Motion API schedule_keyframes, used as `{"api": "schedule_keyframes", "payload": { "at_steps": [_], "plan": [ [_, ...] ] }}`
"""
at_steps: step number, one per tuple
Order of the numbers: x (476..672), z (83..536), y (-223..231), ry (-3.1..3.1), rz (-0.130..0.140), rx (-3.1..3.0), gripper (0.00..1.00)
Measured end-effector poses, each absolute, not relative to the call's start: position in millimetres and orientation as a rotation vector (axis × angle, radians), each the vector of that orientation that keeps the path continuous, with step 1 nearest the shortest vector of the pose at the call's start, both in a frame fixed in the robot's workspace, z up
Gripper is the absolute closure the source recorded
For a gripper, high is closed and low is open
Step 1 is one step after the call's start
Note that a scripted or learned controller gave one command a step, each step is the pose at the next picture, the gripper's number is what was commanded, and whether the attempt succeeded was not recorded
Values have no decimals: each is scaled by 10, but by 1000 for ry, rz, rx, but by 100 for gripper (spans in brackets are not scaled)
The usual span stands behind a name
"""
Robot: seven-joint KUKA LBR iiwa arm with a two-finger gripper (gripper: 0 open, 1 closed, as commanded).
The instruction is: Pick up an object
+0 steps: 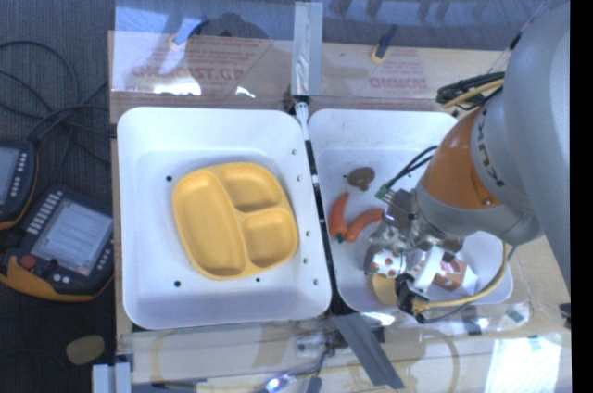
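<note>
The right bin (408,127) holds a brown lump (360,177), two orange carrot-like pieces (353,217), and a white patterned object (383,265) next to a yellow piece (383,288). My gripper (400,259) hangs low over the front of this bin, right at the white patterned object and the yellow piece. The wrist and cables hide the fingertips. A pale round item (453,272) lies under the arm to the right.
The left bin (148,150) carries a yellow three-compartment tray (233,218). A metal divider (307,48) stands between the bins at the back. Handheld controllers (51,238) lie left of the bench. The arm's grey body (547,122) covers the right bin's right side.
</note>
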State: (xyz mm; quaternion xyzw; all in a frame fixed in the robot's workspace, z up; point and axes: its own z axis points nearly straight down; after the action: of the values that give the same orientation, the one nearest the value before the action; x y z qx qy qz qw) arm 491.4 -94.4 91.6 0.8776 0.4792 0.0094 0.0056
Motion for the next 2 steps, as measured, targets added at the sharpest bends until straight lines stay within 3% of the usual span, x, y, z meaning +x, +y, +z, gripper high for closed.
{"api": "schedule_keyframes", "payload": {
  "at_steps": [1, 2],
  "plan": [
    [4826, 1093, -1127, 765, -9, 3047, 100],
    [5625, 1829, -727, 319, -9, 3123, 100]
  ]
}}
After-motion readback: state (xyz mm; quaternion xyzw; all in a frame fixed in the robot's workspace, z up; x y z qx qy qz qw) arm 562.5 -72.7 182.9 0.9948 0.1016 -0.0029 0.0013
